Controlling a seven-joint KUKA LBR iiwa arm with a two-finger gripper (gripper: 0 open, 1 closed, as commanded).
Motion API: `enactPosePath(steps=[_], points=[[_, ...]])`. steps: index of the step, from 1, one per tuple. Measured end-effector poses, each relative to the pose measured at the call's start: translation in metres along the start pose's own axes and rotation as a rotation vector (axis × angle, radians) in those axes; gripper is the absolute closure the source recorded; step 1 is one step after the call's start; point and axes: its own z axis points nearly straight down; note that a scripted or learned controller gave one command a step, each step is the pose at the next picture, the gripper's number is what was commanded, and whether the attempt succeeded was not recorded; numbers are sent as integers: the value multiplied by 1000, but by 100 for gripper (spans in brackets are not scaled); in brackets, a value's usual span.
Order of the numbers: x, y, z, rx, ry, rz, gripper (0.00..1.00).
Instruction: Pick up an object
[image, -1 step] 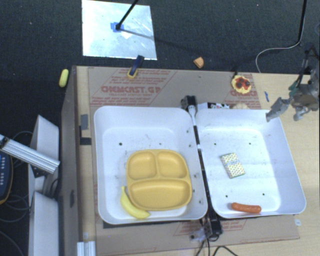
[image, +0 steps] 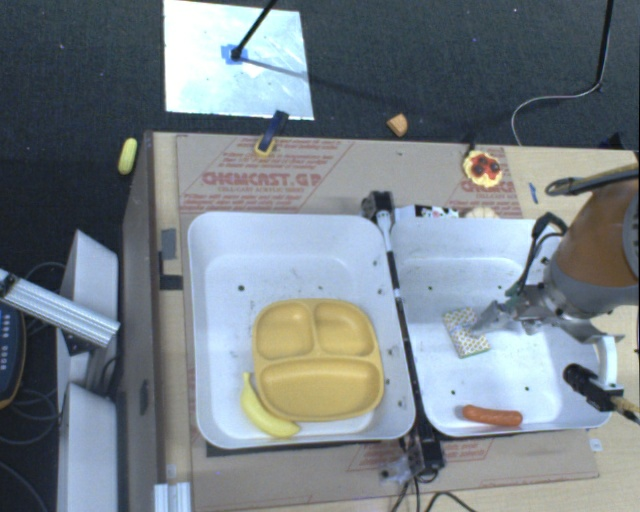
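My tool sits low in the right bin, its tip at the right edge of a small patterned square pad that lies flat near the bin's middle; I cannot tell from this slant whether the tool is wide or narrow, and nothing shows as held. An orange sausage-shaped toy lies near the bin's front wall, well apart from the tool. In the left bin a yellow divided plate with three compartments rests toward the front, and a yellow banana lies against its front left corner. The worktop behind the bins carries a brown sheet printed in red, where I can read "CHEMCAST GP" repeated; the smaller lines are too fine to make out. A round yellow and red toy sits on the worktop behind the right bin.
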Motion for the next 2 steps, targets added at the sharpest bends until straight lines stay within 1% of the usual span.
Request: enactPosePath(steps=[1, 2], points=[[92, -8, 5, -9, 1, -1, 0], [22, 72, -22, -2, -2, -1, 0]])
